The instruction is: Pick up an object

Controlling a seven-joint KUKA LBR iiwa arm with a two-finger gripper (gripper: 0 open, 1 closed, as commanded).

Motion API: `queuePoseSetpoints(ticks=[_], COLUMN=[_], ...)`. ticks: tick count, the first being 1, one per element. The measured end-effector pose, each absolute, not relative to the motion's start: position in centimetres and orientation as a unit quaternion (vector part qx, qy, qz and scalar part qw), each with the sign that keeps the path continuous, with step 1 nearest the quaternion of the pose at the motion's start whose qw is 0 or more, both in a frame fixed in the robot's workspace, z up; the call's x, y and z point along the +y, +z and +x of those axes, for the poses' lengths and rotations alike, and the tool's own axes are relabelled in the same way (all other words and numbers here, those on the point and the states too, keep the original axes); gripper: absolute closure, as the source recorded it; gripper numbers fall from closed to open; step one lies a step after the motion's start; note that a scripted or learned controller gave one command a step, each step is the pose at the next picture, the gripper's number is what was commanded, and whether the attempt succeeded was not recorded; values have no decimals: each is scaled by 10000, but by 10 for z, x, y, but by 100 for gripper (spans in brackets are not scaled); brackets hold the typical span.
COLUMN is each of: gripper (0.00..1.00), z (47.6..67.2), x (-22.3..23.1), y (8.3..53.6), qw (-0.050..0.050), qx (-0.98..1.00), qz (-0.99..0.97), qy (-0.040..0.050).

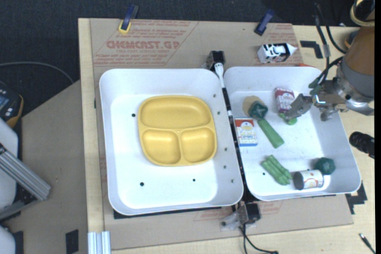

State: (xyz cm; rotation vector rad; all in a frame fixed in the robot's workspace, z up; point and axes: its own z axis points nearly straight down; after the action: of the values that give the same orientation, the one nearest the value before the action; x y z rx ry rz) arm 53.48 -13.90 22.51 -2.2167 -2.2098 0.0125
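- the right bin (333, 146) is the landmark here; it sits on the bench just beside the left bin (119, 128), their long walls nearly touching.
- the arm (363, 62) comes over the right bin's far right rim, and its gripper (299, 107) hangs low inside the upper middle of that bin.
- how the jaws stand cannot be told: they are small and dark against the clutter beneath them.
- a small red and white packet (284, 98) lies in the right bin's upper middle, just left of the gripper, and something small and green (289, 120) shows right under the tip.
- a green-handled tool (266, 123) slants through the right bin's centre, its dark teal head toward the upper left, by a tan disc (250, 103).
- a red and white card (246, 132) rests against the right bin's left wall.
- near the right bin's front edge lie a green ridged piece (276, 169), a small white can (308, 179) on its side and a dark teal knob (325, 165).
- beyond the right bin's far edge, on the bench, stands a black and white toy (275, 52).
- in the left bin, across from the right bin's left wall, rests a yellow divided plate (177, 129).
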Motion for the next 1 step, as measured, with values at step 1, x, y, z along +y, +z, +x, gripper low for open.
queuePoseSetpoints(ticks=[1], gripper=[0], z=[538], x=[-139], y=[232], qw=[1], qx=[-7071], qz=[-7071], qy=[-1])
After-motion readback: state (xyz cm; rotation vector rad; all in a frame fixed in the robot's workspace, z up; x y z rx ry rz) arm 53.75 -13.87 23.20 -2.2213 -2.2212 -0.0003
